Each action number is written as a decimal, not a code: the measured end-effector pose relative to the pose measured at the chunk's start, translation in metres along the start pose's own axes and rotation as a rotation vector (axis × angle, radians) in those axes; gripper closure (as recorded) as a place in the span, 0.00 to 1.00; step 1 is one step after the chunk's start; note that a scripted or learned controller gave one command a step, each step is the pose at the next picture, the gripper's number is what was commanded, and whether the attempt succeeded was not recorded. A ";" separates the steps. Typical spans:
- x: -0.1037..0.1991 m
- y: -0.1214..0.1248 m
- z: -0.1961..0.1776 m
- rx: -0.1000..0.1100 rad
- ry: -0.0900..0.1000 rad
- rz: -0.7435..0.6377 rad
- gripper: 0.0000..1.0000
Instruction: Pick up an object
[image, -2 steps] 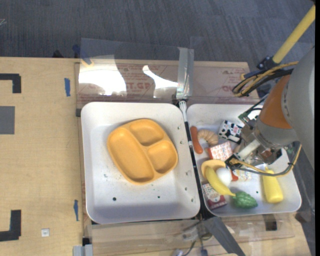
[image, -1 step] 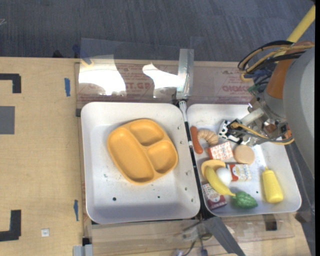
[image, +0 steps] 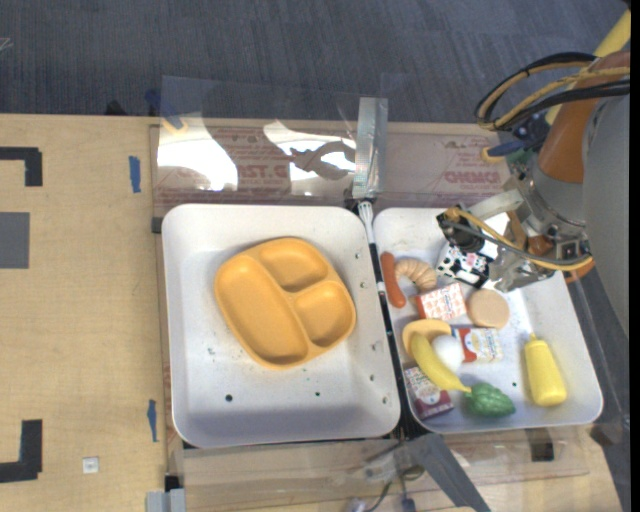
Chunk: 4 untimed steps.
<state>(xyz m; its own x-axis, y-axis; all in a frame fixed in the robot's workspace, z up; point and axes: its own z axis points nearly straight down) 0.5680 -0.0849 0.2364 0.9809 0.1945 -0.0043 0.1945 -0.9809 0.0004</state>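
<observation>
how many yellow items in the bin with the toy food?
2. The banana lies toward the near edge, touching the green pepper; the yellow bottle lies apart, toward the view's right. More could be hidden under the pile.

We find two bins side by side on the bench (image: 80, 330). The left bin (image: 200, 250) holds a single divided plate (image: 285, 300), lying near its middle. The right bin (image: 410, 232) is crowded: a sausage (image: 393, 279) lies along its left wall, with a croissant (image: 414, 272) just beside it on the right. Nearer us, a banana (image: 432, 355) lies toward the left, a pepper (image: 488, 401) sits by the near edge, and a bottle (image: 545, 371) lies to the pepper's right, near the right wall.
</observation>
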 end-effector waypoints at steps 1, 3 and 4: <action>-0.078 -0.005 -0.039 0.001 -0.001 0.006 0.00; -0.089 0.009 -0.088 -0.001 -0.001 0.002 0.00; -0.089 0.009 -0.088 -0.001 -0.002 0.002 0.00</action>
<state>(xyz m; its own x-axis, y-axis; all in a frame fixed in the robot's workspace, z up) 0.4825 -0.1114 0.3245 0.9813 0.1922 -0.0058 0.1922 -0.9814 0.0013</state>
